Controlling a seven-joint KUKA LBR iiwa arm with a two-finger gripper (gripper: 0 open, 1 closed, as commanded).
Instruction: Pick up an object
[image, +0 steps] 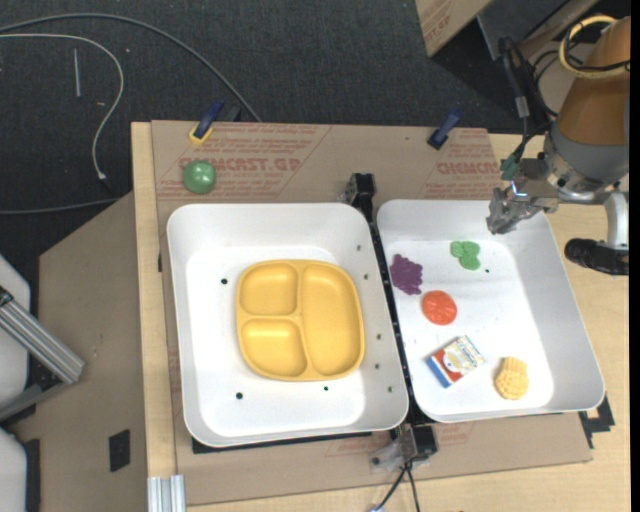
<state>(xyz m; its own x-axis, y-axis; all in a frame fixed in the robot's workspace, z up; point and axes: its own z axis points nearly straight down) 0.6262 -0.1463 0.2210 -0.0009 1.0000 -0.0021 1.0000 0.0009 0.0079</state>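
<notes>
Two white bins sit side by side on the bench, and the left bin (190, 300) carries a yellow divided plate (300, 320) lying flat near its middle, three compartments showing, nothing in any of them. Over to the right bin (570, 330), where the small things are scattered: a purple grape-like cluster (406, 272) near the left wall, a green piece (465, 253) further back, a red-orange round item (439, 307) just in front of the grapes, a small white packet with red and blue print (455, 360) lying tilted toward the front, and a yellow knobbly piece (511, 378) just beside it on the right. All five lie apart from one another on the bin floor. The gripper (507, 215) hangs over the back edge of the right bin, near the green piece but apart from it, and nothing sits between its tips. Outside the bins, a green ball (200, 177) rests on the cardboard behind the left bin.
</notes>
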